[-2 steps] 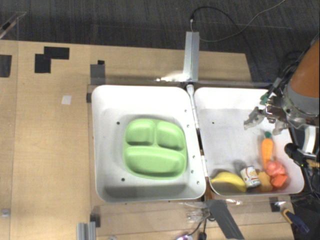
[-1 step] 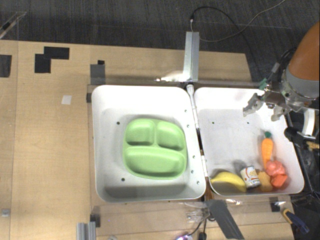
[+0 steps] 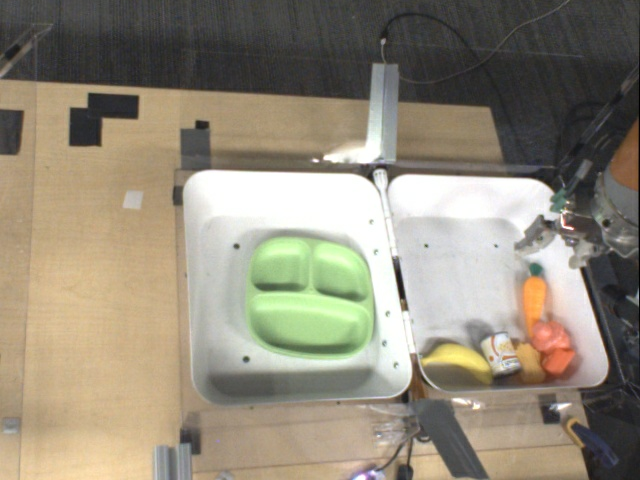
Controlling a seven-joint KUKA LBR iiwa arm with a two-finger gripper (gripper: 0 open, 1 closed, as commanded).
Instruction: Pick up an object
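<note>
Orange carrot (image 3: 535, 301) lies along the right bin's (image 3: 450, 218) right wall, just near of the gripper (image 3: 555, 233), whose spread I cannot tell, so a descent there could clip the wall and knock the carrot aside.

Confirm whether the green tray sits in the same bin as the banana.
No: the green tray lies in the left bin, the banana in the right bin.

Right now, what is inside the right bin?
The right bin holds a banana, a small can, a carrot and reddish toy pieces. Whatever lies beneath that cluster is covered.
</note>
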